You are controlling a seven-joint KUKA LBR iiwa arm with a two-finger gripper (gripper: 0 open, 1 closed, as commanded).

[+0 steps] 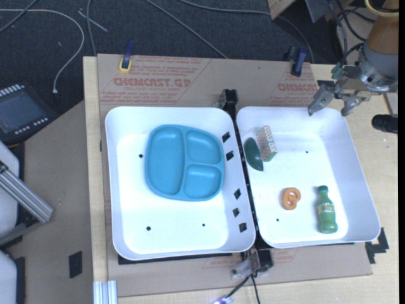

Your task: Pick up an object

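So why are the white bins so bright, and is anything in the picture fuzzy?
In the camera view, overhead light makes both bins glare near-white, with soft grey shadows only along their rims; the blue plate, pretzel and green bottle look fairly sharp; the gripper at the top right looks slightly blurred; the floor behind the bench is dim.
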